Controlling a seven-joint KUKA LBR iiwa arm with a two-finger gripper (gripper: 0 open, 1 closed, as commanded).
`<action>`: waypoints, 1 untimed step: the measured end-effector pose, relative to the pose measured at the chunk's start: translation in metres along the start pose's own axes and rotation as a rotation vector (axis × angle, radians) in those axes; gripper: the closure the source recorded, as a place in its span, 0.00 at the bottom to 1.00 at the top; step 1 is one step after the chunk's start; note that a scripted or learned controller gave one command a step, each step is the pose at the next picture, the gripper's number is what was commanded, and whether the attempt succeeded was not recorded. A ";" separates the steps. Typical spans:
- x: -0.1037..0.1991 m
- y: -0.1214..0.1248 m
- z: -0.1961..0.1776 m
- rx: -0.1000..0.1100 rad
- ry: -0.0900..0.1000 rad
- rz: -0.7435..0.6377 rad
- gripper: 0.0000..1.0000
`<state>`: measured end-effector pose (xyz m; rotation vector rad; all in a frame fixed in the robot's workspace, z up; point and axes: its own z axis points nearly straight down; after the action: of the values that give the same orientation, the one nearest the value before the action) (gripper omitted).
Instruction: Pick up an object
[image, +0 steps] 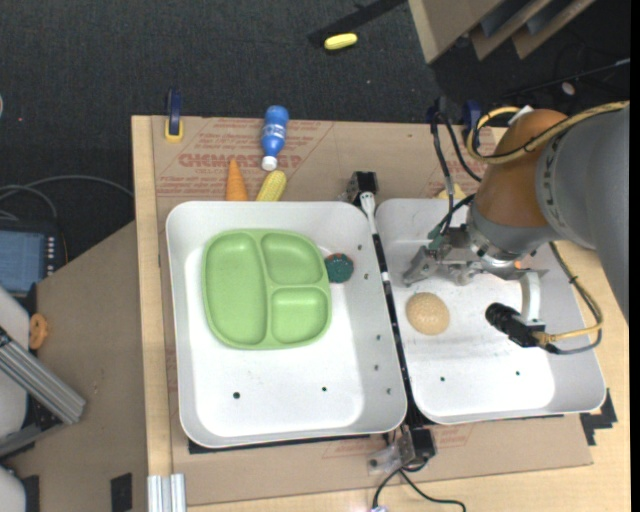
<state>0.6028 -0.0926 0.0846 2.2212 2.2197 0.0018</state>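
A tan, rounded lump lies in the right bin, near its left wall. My gripper hangs low over the same bin, just above and behind the lump, and nothing is seen held in it. In the left bin sits a green divided plate. A small teal object rests by the plate's right rim.
Behind the left bin, on the cardboard, lie a blue-and-white bottle, an orange carrot and a yellow corn piece. A black clip sits at the top of the divide between the bins. The arm covers the right bin's back right.
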 end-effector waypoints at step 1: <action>0.000 0.000 0.000 0.000 0.000 0.000 0.00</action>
<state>0.6028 -0.0926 0.0846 2.2212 2.2197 0.0018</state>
